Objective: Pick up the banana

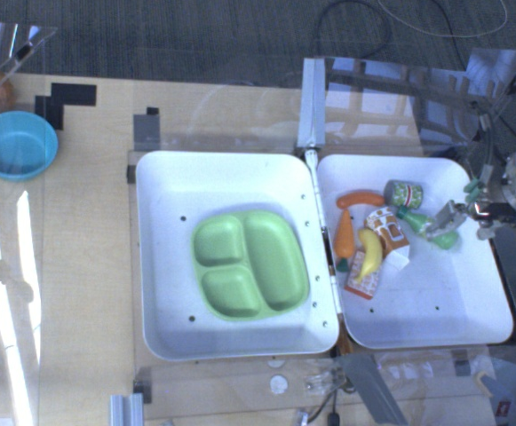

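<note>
Wooden surface carries two white bins. We see banana lower left in right bin's cluster; open floor below. Tool near bin's right edge, grip state unreadable.

We see a bright, evenly lit scene with soft, faint shadows. The two white bins look nearly washed out. On the left, a pale streak of glare runs down the table. Clear panels behind the right bin carry bluish reflections. Detail is soft, and small items blur slightly.
</note>
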`<state>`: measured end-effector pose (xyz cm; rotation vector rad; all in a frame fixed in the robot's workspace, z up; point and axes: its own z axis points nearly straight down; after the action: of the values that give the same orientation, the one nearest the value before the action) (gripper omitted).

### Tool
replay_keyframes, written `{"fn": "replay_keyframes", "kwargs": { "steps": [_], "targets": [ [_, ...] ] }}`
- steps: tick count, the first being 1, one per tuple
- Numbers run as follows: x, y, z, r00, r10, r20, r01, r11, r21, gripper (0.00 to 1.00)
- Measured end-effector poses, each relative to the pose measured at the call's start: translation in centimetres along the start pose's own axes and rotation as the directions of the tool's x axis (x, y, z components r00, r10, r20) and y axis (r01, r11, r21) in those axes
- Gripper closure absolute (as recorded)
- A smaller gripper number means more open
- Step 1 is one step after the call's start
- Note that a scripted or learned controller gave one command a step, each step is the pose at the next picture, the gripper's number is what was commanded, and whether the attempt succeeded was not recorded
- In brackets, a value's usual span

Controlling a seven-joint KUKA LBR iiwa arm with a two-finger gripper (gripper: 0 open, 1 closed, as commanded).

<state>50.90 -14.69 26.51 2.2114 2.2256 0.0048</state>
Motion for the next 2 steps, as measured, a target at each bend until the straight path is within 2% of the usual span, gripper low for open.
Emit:
{"fn": "replay_keyframes", "kwargs": {
  "steps": [1, 2],
  "targets": [
    [4.7, 0.2, 14.9, 1.0, -0.004, -0.001, 0.004, 1.0, 0.0, 0.0],
    [1.2, 6.7, 17.6, 0.99, 0.144, 0.0, -0.144, 0.99, -0.008, 0.0]
  ]
}}
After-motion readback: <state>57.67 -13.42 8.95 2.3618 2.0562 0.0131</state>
